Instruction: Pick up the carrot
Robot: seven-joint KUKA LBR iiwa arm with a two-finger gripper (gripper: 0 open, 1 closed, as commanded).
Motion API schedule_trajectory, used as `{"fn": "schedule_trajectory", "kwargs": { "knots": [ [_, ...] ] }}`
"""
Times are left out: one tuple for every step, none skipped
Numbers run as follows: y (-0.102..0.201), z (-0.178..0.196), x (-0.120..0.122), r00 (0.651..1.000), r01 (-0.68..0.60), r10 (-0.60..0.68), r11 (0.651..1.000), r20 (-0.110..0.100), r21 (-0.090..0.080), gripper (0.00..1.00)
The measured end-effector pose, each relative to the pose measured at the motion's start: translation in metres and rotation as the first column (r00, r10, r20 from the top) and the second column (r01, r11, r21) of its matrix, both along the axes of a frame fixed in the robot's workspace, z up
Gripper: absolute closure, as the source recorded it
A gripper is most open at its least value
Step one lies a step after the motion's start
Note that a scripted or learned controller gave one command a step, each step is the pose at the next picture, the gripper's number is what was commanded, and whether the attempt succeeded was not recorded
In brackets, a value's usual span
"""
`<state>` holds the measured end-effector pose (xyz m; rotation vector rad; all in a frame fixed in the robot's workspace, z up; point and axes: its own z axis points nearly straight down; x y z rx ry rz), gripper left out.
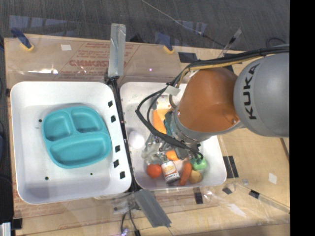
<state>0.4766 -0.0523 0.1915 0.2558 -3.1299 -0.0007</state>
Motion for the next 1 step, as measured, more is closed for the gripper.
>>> {"fn": "schedule_trajectory", "kwargs": {
  "knots": [
    [-0.0494,0.0851,0.0298,0.991,-0.131,0.131,0.991,0.008,-0.004,1.00]
  ]
}}
